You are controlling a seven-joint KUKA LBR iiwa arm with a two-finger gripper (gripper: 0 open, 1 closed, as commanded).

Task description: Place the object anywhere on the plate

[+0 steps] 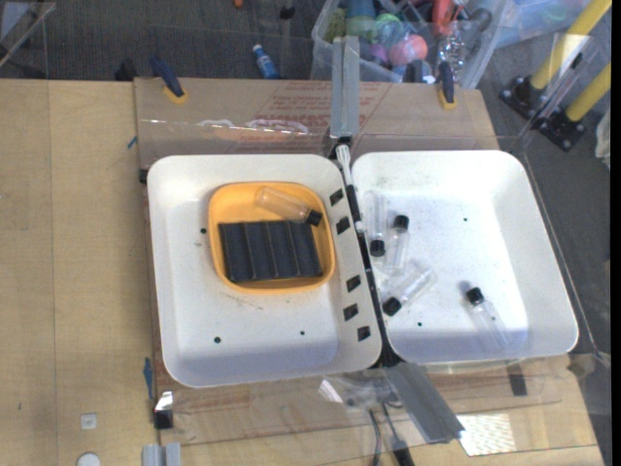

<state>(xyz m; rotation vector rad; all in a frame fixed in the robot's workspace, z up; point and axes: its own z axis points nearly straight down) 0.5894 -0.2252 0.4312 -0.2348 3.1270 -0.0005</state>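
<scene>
Vial point(286, 202) lies along plate's point(219, 214) far edge, open bin floor point(184, 309) around.

Clear tub point(408, 17) of colourful toys

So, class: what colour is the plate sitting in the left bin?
Orange-yellow; the plate shows best in the camera view.

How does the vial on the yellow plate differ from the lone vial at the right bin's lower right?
The vial on the plate lies in the left bin, resting on the yellow plate by the black ridged insert; the lone vial lies on the right bin floor. The plate vial's black cap points right, the lone vial's upper left. Both are clear, black-capped and lying flat.
</scene>
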